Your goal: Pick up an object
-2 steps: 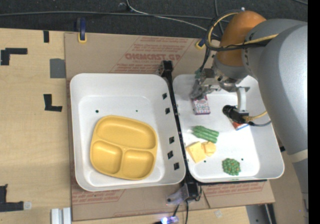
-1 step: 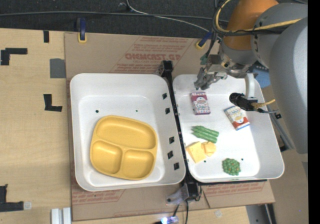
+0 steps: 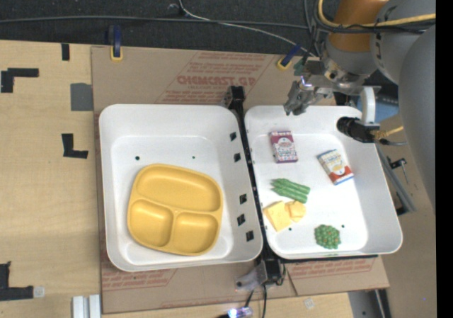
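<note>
Camera view: gripper [image 3: 296, 104] hovering above right bin's [image 3: 368, 239] far rim, finger state impossible to tell. Lying inside, ungrasped: maroon carton [image 3: 284, 146], red-white carton [image 3: 335, 166], green beans [image 3: 291, 189], cheese [image 3: 282, 214], broccoli [image 3: 327, 236]. Approach stage; needing descent over one item.

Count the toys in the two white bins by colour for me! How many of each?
Yellow: 2, the divided tray in the left bin and the cheese piece in the right bin
Green: 2, the bean pods and the broccoli
Boxes with red and white: 2, one and another
Total: 6
</note>
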Available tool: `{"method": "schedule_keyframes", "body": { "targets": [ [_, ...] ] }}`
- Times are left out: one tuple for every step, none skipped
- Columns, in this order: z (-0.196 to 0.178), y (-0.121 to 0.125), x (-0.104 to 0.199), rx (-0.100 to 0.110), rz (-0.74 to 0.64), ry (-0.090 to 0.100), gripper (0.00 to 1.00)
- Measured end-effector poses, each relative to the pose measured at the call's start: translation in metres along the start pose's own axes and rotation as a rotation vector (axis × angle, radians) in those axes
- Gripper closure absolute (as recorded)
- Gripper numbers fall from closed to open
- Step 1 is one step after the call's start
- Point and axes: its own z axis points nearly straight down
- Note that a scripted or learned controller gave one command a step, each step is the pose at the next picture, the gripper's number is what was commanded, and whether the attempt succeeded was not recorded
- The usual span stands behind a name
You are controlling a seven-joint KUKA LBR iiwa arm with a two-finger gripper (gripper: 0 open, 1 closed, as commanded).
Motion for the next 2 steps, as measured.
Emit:
{"method": "schedule_keyframes", "body": {
  "targets": [
    [0.009,-0.014,0.053,0.006,-0.004,0.001,1.00],
    [0.014,-0.029,0.102,0.008,-0.004,0.001,1.00]
  ]
}}
